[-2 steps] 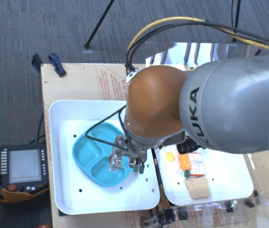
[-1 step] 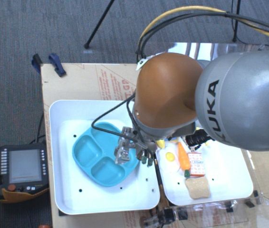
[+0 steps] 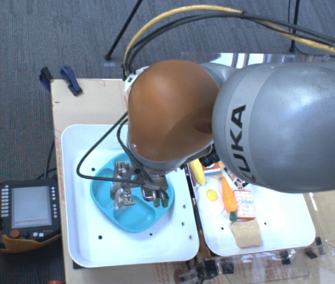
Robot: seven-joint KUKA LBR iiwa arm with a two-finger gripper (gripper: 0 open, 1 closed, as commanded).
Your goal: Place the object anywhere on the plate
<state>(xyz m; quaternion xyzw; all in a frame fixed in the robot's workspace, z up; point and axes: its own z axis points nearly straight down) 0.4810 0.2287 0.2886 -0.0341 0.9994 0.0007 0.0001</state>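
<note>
Look at the left bin (image 3: 73,218): the blue plate (image 3: 105,197) lies in its middle, tilted a little as you see it, and the jaws (image 3: 141,195) hang right over the plate. The arm (image 3: 274,129) comes in from the right, and its orange band (image 3: 167,111) covers much of the bin's upper half. Between the finger tips you can make out a small dark green thing (image 3: 163,200), low over the plate's right part; whether it is pinched or merely lying there, you cannot tell, and you cannot tell either how wide the jaws stand, for the metal parts blur together. A black cable (image 3: 93,158) loops from the wrist across the bin's white floor.

In the right bin (image 3: 306,232) you will find toy food close together near its left wall: a banana (image 3: 197,171), a fried egg (image 3: 212,196), a carrot (image 3: 228,194) lying lengthwise, a small printed carton (image 3: 245,205) just beside the carrot, and a slice of bread (image 3: 246,235) below them.

Off the surface (image 3: 96,96), on the floor at left, rests the control pendant (image 3: 26,213). Two blue clamps (image 3: 70,78) grip the surface's far left corner.
</note>
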